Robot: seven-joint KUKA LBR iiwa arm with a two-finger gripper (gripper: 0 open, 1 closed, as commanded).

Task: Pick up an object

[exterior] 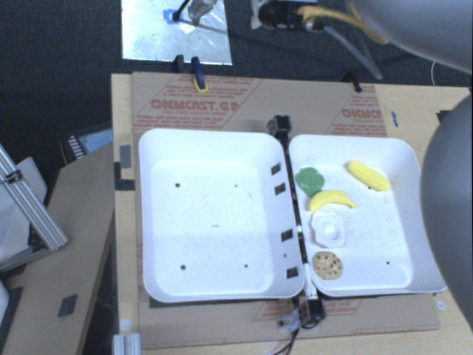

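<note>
**Bench inventory: five toy foods waiting in the right bin**

In the right bin (399, 272), five play-food items are sitting clustered toward its left wall, beside the divider: a green broccoli piece (310, 178), a corn cob (367, 175) lying aslant near the back, a banana (331, 199) just in front of the broccoli, a white fried egg (327, 229) below it, and a chocolate-chip cookie (327, 265) nearest the front. Any of them could be serving as the object to pick; they are lying close but mostly apart, which is probably leaving room for fingers. The left bin (214, 220) is showing bare floor with small dark holes.

The arm (421, 13) is reaching across the top right, well above the bins; whether the gripper is wide or narrow cannot be told, and nothing is visibly being held.

Both bins are resting on a cardboard sheet (244, 102) printed "CHEMCAST", partly legible, in red.
</note>
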